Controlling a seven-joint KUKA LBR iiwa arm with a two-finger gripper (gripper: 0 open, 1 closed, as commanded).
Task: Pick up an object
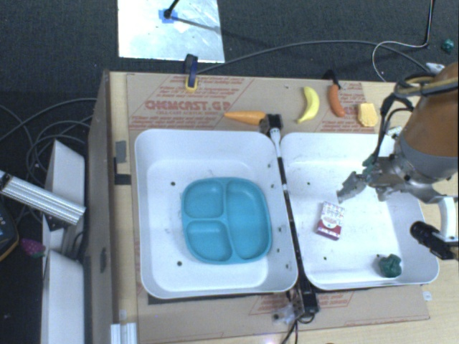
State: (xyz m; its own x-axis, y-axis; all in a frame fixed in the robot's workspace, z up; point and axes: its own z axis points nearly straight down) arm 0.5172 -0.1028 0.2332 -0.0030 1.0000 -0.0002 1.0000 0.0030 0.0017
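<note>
While my claw (356,185) hangs over the right bin (308,163), whether it is released or clenched I cannot tell; the red-and-white packet (330,221) lies just below it, a dark green lump (390,265) near the bin's corner.

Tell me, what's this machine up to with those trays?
An arm reaches in from the right over the right bin. Its tool hangs just above and right of a small red-and-white packet lying on the bin floor, not touching it. A dark green lump sits near that bin's front right corner. The left bin holds a blue divided plate. Behind the bins lie a carrot, a banana and other toy foods. Nothing has been picked up.
</note>
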